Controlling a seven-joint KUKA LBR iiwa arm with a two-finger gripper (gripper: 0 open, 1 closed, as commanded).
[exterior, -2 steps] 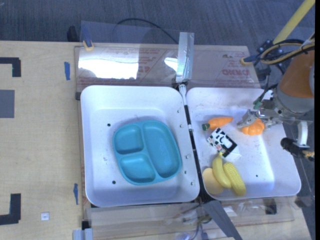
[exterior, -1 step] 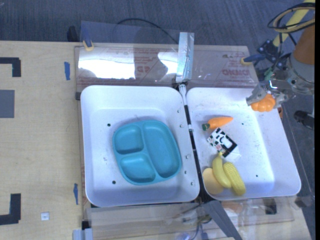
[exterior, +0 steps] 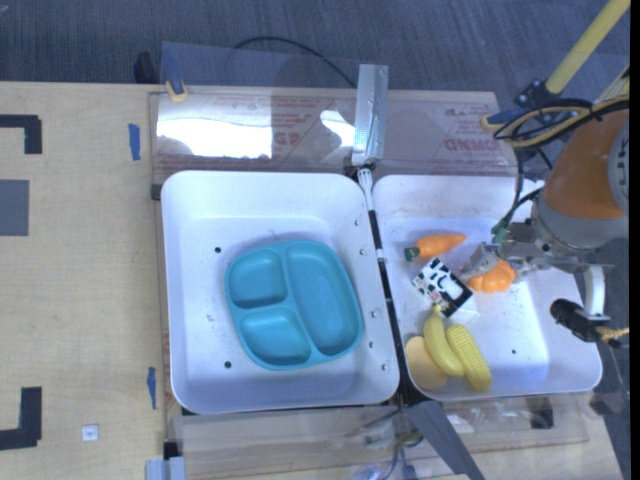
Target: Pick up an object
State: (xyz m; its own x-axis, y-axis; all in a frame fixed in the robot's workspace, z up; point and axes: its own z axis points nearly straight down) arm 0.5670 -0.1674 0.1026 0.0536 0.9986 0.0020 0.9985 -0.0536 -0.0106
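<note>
From my remote seat I see the grey arm with its orange band (exterior: 590, 183) reaching in from the right, wrist low over the right white bin (exterior: 570, 368). The gripper (exterior: 490, 258) sits at a small orange rounded toy (exterior: 493, 279); I cannot tell how its fingers stand. That bin also holds an orange carrot-shaped toy (exterior: 438, 245), a black-and-white patterned block (exterior: 440, 286), a yellow banana (exterior: 438, 343), a yellow corn cob (exterior: 468, 354) and a pale yellow round piece (exterior: 422, 365). The left white bin (exterior: 190, 218) holds a teal three-compartment plastic tray (exterior: 292, 303).
</note>
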